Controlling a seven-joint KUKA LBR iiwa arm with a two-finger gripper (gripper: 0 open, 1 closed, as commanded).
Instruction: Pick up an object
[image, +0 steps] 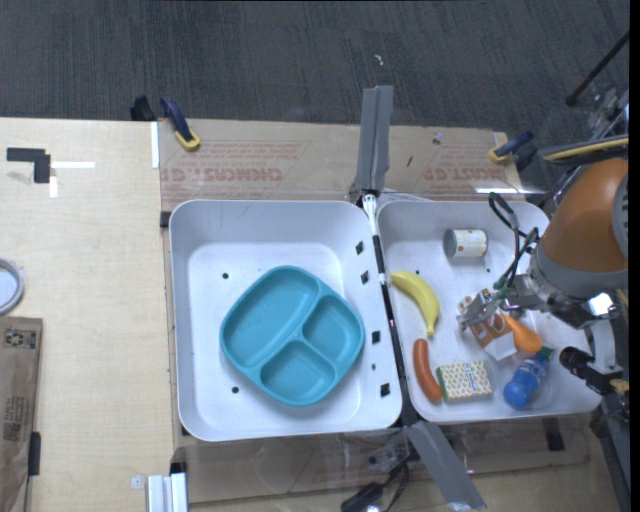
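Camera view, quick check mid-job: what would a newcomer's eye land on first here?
Probably the blue divided plate, alone in the left bin. Next, the right bin, with a banana, a sausage, a blue bottle and a small can. The arm's tool sits low among that clutter, beside an orange item.

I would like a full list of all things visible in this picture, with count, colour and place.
bins: two, white, side by side on bench
divided plate: one, blue, left bin
banana: one, yellow, right bin
sausage: one, red-orange, right bin
cracker box: one, yellow-green, right bin
can: one, white, right bin
bottle: one, blue, right bin
carrot: one, orange, right bin
clamps: two, blue-yellow, back edge
gripper: one, grey, over right bin
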